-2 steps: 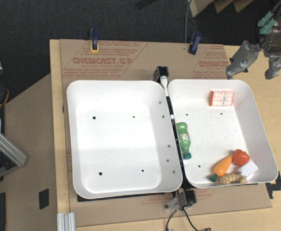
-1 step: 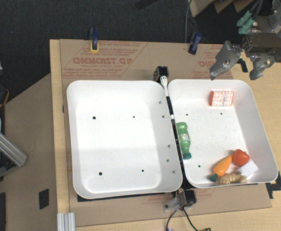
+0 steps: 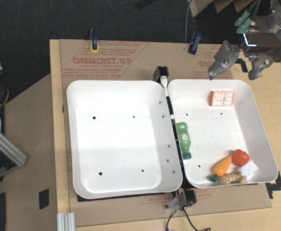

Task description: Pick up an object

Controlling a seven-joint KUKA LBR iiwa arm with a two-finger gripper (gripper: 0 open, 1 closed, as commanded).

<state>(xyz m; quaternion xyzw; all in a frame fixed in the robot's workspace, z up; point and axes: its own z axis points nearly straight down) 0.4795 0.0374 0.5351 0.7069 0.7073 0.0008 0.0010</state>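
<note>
gripper [image 3: 240, 64] spread wide, holding nothing | orange carton [image 3: 221, 98] nearest: looks light, stiff | pinch its short flat sides

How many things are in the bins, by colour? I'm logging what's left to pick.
Green: 1, the bottle
Orange: 2, the box and the carrot
Red: 1, the tomato
Tan: 1, the ginger root
White: 1, the flat card under the tomato
Total: 6, all in the right bin.
</note>
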